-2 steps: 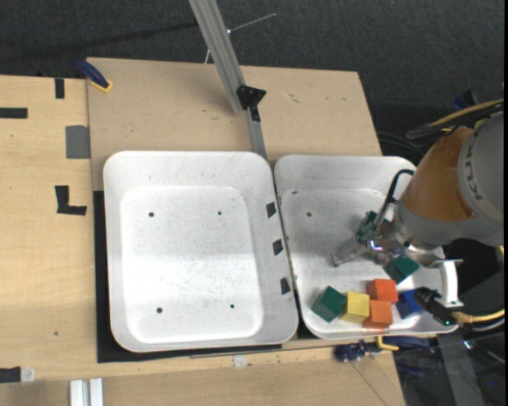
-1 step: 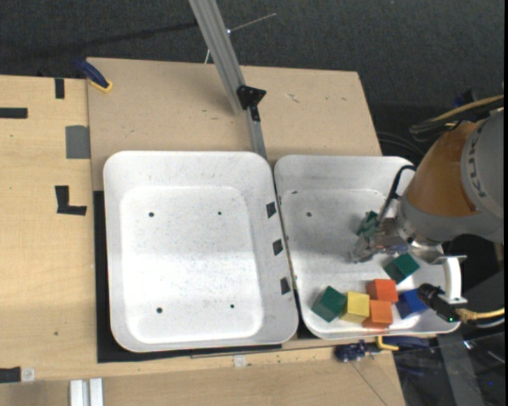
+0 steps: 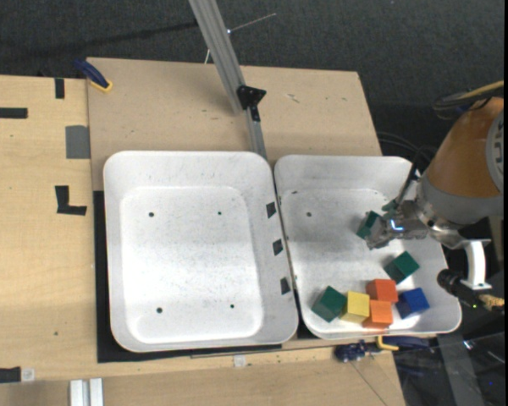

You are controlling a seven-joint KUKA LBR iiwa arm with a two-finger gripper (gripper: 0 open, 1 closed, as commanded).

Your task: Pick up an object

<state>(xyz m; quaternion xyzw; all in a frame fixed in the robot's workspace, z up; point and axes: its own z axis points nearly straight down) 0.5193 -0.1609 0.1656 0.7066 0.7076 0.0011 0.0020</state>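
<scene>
My gripper (image 3: 375,227) hangs over the right bin (image 3: 339,184), reaching in from the right with the orange-banded wrist (image 3: 466,163) behind it. A small dark green block (image 3: 370,223) sits between its two fingers, one dark finger above it and one grey finger below, so the gripper is shut on it. Loose blocks lie along the bin's front right: a green one (image 3: 401,266), another green one (image 3: 328,303), a yellow one (image 3: 357,304), a red-orange one (image 3: 383,291), an orange one (image 3: 380,312) and a blue one (image 3: 413,301).
The left bin (image 3: 186,176) lies beside the right one, their rims meeting at mid-frame. A slanted metal pole (image 3: 220,41) ends in a black clamp (image 3: 251,98) behind the bins. A blue clip (image 3: 356,352) sits at the bench's front edge.
</scene>
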